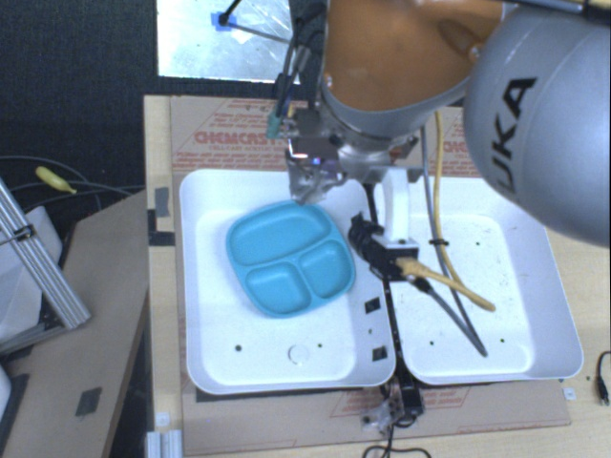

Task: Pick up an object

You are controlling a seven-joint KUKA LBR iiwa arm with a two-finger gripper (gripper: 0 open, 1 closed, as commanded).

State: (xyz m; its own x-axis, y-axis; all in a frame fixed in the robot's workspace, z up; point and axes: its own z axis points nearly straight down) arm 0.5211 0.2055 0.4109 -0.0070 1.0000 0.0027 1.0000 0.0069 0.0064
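Blue divided plate [289, 259]: the only loose object I log in the left bin [215, 351], lying flat, right of centre, its right rim near the wall shared with the right bin [516, 256]. My gripper [308, 187] sits at the plate's far rim, at the corner nearest that wall. From this angle I cannot tell whether it is released or clenched, nor whether it touches the rim or hangs just above it. No grasp confirmed. Risks, as I judge them: a rim grasp this far off-centre would let the plate swing down or slip free on lifting. If I come down beside the rim and not astride it, I would push the plate across the bin floor. A lip this thin offers little to bite on. Materials: the plate looks like smooth, moulded plastic, rounded corners, low raised lip, three shallow compartments, one large and two smaller. The bin is white, shallow and smooth-walled, so probably low friction under the plate.
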